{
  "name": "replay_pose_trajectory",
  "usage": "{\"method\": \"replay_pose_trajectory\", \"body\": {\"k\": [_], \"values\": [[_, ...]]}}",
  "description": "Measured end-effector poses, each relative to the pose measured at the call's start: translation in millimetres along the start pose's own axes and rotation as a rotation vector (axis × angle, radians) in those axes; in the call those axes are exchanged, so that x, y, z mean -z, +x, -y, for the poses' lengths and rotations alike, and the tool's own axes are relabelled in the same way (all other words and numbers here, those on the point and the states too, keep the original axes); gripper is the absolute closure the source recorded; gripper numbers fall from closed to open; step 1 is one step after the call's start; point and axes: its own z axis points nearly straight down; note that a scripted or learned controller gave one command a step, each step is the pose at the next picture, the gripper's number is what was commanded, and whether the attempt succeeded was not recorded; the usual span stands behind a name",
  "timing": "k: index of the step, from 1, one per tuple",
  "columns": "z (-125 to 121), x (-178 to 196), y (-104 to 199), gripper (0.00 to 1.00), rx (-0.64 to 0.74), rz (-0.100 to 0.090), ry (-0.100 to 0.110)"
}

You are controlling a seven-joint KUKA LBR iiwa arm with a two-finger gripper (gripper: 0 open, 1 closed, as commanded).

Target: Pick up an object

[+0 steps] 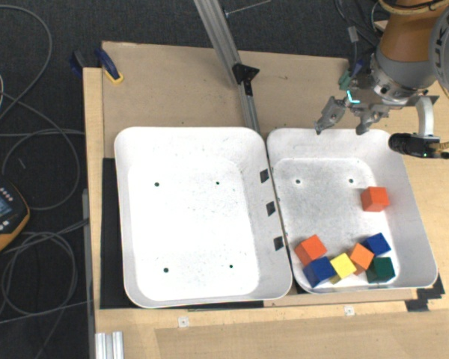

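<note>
Several small blocks lie in the right bin. An orange-red block sits alone toward the bin's right side. Along the front wall huddle an orange block, a blue block, a yellow block, a second orange block, another blue block and a dark green block. My gripper hangs above the back rim of the right bin, its two fingers spread apart and open, with nothing between them.
The left bin lies beside the right one, with black clips along their shared edge. A slanted metal bar crosses the back of the bench. Cables and a handheld device lie on the floor at left.
</note>
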Motion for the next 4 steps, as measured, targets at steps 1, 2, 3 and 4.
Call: {"method": "replay_pose_trajectory", "body": {"k": [1,2,3,4], "values": [[-1,3,0,0.00,0.001,0.001,-0.004],[1,-60,-4,0.00,-0.001,0.000,0.003],[1,-103,-1,0.00,0.000,0.000,0.001],[2,-134,0,0.00,0.000,0.001,0.000]]}}
